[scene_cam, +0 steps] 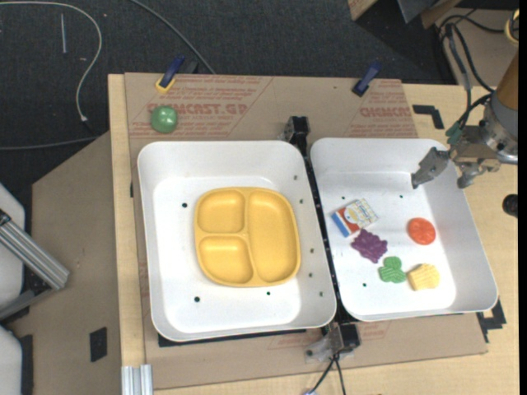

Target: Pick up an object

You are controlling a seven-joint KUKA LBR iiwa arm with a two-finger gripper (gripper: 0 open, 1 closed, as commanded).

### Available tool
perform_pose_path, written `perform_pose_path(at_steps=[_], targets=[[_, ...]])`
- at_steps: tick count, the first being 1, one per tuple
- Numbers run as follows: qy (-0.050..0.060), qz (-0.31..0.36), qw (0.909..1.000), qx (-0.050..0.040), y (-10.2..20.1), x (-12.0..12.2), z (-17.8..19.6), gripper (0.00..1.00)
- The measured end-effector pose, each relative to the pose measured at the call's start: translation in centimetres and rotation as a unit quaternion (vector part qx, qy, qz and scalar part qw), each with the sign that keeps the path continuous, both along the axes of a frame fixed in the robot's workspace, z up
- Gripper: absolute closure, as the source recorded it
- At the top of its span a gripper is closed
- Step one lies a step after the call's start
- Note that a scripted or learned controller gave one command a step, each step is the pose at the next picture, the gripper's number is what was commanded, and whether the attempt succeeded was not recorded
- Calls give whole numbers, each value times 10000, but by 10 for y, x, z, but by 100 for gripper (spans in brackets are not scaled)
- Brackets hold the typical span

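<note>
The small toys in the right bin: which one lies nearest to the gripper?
The round orange-red toy, at the right of the group. It lies closest below the gripper; the purple toy, green toy and yellow toy lie farther.

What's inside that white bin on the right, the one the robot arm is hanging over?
The right bin holds five small things: a milk-carton toy, purple grapes, an orange-red piece, a green piece and a yellow piece. The gripper covers part of the far corner.

arm (504,97): cut off by the right edge above the wrist
card (355,216): print too small to read
desk (272,97) lettering: faint, partly covered by the bins
</note>
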State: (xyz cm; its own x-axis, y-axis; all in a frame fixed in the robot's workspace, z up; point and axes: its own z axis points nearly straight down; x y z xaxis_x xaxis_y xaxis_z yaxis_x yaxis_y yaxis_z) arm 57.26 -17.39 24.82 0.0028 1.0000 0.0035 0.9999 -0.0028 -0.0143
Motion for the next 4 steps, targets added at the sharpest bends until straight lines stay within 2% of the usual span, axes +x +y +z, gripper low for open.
perform_pose_path(at_steps=[1,2,3,4], targets=[[-67,16,10000,-14,1,2,7,0],[-31,14,10000,-4,0,2,-56,0],[-36,11,10000,-2,-2,-6,-102,0],[-56,17,10000,-8,3,2,-151,0]])
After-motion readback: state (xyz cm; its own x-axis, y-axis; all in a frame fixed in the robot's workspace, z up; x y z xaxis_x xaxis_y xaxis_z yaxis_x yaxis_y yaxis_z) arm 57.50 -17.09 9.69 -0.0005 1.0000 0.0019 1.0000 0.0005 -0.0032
